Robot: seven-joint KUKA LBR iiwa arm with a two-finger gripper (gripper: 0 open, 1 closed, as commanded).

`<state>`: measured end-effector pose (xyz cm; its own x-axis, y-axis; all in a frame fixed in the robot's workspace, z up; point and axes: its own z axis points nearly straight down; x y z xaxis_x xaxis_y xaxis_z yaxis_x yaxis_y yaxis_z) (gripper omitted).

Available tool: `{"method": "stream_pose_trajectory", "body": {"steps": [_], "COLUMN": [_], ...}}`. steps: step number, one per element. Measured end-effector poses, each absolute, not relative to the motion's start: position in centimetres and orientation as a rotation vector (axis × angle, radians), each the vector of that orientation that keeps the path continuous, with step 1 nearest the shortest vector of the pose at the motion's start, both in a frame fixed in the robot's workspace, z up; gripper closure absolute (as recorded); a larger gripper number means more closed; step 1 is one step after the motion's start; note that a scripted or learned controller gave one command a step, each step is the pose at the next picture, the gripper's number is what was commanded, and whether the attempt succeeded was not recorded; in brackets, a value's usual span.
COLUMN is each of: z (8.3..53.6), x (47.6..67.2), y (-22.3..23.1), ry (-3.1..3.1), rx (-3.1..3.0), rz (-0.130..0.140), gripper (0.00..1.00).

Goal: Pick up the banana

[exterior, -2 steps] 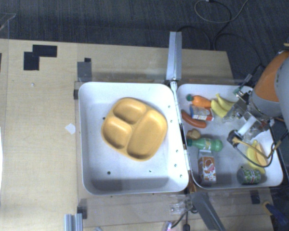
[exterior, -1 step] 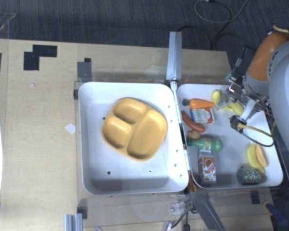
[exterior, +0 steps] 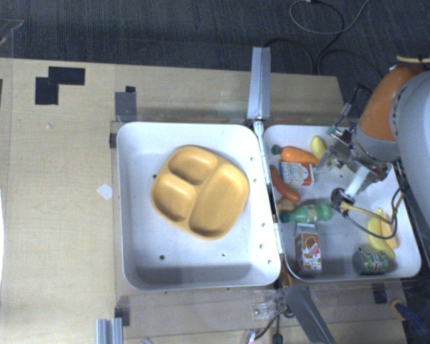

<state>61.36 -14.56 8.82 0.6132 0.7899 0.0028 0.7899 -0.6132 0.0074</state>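
— Where is the banana (exterior: pixel 382 229)?
— In the right bin (exterior: pixel 340 256), close to its right wall, just above a can (exterior: pixel 373 261).
— And the gripper (exterior: pixel 342 156)?
— Over the upper middle of the same bin, near a carrot (exterior: pixel 298 154) and a carton (exterior: pixel 297 173). The banana lies lower in the view and to the right of it, apart from it, with nothing touching.
— Is the gripper apart or together?
— I cannot tell from this angle.
— Can any writing be read?
— No. The carton has a red and white label, a box (exterior: pixel 308 252) at the bin's front edge shows a reddish picture, and the can's wrap is greenish. All the print is too small to read. A green bottle (exterior: pixel 309 212) lies between carton and box.
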Motion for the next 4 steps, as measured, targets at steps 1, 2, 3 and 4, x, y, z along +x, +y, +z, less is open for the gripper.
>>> {"method": "stream_pose_trajectory", "body": {"steps": [1, 2, 3, 4], "z": [8.7, 10.0, 19.4, 19.3], "x": [66.3, 67.0, 63.8, 63.8], "y": [-16.8, -16.6, -10.3, -10.3], "ry": [1.284, 1.291, 0.894, 0.895], "rx": [2.894, 2.870, 3.010, 3.010], "rz": [-0.038, -0.002, 0.007, 0.006], "gripper": [0.00, 1.00, 1.00, 0.00]}}
